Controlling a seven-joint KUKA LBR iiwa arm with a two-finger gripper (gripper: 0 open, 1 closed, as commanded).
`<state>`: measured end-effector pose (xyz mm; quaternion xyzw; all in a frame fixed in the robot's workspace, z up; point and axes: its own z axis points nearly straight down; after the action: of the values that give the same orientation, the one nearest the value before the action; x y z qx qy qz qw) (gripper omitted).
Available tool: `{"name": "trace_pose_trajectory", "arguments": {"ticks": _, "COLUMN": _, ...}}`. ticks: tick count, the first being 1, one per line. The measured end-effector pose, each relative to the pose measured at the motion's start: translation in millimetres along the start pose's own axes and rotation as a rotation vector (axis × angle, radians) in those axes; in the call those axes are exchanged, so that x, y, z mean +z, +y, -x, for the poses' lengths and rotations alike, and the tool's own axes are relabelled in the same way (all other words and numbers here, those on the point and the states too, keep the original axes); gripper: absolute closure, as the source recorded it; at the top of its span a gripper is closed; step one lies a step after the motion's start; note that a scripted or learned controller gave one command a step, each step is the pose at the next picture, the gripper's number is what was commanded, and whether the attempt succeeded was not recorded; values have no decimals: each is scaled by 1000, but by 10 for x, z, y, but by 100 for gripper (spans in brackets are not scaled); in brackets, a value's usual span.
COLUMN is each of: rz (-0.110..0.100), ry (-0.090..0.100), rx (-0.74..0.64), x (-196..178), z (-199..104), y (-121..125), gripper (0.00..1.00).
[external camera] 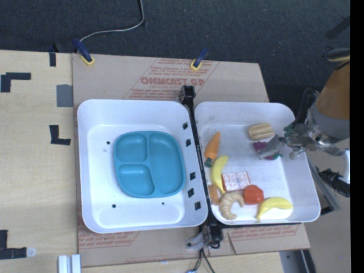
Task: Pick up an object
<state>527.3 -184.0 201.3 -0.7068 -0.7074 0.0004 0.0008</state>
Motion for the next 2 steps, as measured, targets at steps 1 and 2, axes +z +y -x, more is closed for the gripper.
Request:
{"name": "trace_pose_trajectory", "arguments": {"ticks": 1, "rz": 1, "ry": -2, "rx": 1, "x": 1023, "z": 71, "y": 645, "gripper": 0}}
{"name": "trace_pose_trajectory", "arguments": {"ticks": 2, "rz": -38, "ry": 3, "rx": 9, "x": 1195, "z": -17, "y": 1249, "gripper": 0}}
